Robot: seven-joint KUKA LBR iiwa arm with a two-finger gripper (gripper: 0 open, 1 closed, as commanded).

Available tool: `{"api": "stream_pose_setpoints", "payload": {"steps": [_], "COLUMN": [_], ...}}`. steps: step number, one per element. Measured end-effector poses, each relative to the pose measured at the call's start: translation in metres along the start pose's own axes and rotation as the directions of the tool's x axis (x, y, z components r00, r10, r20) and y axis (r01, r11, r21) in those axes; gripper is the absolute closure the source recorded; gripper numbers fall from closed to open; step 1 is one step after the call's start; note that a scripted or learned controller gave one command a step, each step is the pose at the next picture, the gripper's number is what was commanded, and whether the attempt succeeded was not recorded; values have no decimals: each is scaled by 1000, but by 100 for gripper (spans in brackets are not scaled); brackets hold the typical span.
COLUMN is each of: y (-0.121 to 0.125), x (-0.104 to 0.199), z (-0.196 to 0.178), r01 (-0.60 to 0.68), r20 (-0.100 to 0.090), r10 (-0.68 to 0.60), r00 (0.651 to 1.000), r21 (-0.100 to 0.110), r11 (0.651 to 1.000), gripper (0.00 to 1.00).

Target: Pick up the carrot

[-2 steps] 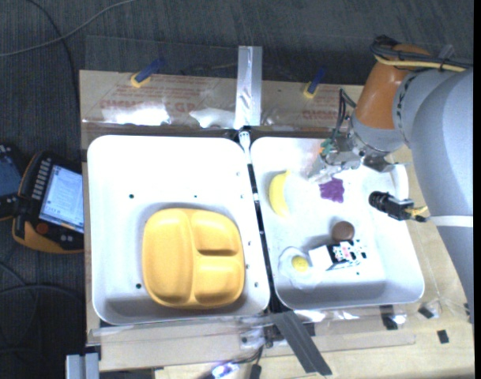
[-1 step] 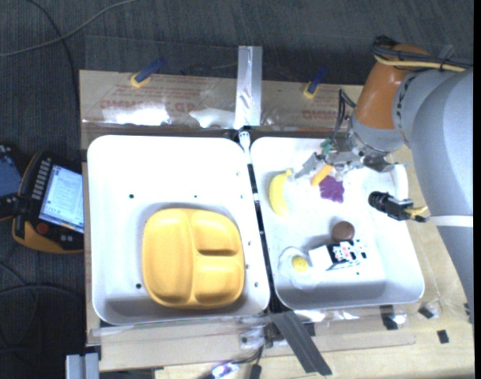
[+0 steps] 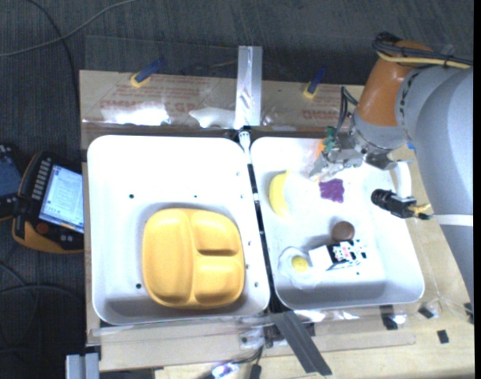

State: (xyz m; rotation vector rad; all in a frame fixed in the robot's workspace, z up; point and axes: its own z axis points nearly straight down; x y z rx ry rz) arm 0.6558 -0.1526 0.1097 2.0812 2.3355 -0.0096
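Carrot shows as a small orange and green bit at the upper right corner of the right bin, mostly covered by the gripper, so its shape is hard to make out. Whether the gripper has hold of it, or how far it is parted, I cannot tell. The arm comes in from the right, its orange band above the wrist, and bends down over the bin's far edge; its grey bulk is cut off by the frame.

Just below the gripper lies a purple piece. A yellow lemon-like thing rests against the bin's left wall. Nearer the front sit a brown round thing, a black and white box and a clear cup with a yellow ball. The left bin holds a yellow divided tray. Both bins stand on the counter.
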Motion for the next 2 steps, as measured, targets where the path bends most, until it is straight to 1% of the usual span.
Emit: {"api": "stream_pose_setpoints", "payload": {"steps": [1,2], "y": [10,17], "x": [-32,32], "z": [-167,-131], "r01": [-29,242], "r20": [-9,-13], "r10": [29,-241], "r00": [1000,970], "r21": [5,3], "r11": [1000,970], "gripper": [100,100]}}
